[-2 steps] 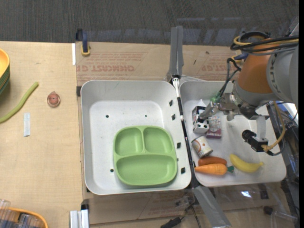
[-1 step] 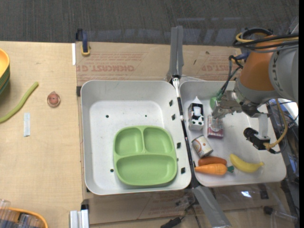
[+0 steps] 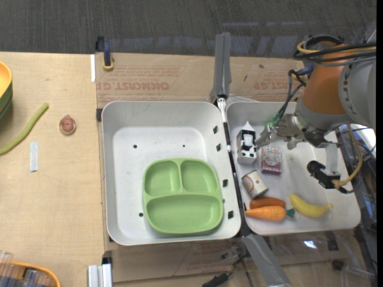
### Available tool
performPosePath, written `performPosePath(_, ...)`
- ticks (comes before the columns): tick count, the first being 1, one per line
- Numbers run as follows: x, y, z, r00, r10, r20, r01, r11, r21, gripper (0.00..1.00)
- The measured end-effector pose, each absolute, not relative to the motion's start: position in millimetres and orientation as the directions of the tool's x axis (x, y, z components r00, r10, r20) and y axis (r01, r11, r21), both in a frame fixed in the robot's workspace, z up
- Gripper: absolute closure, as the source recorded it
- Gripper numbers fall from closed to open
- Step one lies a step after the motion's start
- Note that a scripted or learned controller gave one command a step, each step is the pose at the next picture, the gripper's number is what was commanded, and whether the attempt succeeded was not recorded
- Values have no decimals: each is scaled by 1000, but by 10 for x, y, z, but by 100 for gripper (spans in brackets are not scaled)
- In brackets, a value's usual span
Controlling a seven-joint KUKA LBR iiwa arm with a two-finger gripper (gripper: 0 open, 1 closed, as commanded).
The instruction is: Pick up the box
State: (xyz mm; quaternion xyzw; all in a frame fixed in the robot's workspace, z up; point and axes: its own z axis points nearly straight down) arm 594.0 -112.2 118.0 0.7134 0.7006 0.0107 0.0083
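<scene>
A small pink box [image 3: 271,159] lies flat in the middle of the right bin [image 3: 335,220]. Just left of it stands a white and black carton [image 3: 246,146], close to the bin's left wall. My gripper [image 3: 280,135] hangs under the orange-banded wrist, just above and slightly behind the pink box. Nothing shows held in it.
A small can [image 3: 255,184], a carrot [image 3: 267,211] and a banana [image 3: 309,206] lie along the right bin's front. The left bin [image 3: 119,160] holds a green divided plate [image 3: 182,196]. Cables loop beside the arm at the right.
</scene>
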Motion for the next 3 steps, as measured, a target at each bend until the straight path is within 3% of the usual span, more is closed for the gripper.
performPosePath(1, 5786, -1137, 1017, -55, 998, -7, 998, 55, 23, 0)
performPosePath(2, 5779, -1148, 1110, -52, 999, -7, 998, 53, 21, 100)
performPosePath(3, 5779, -1148, 1110, -52, 999, -7, 998, 53, 20, 0)
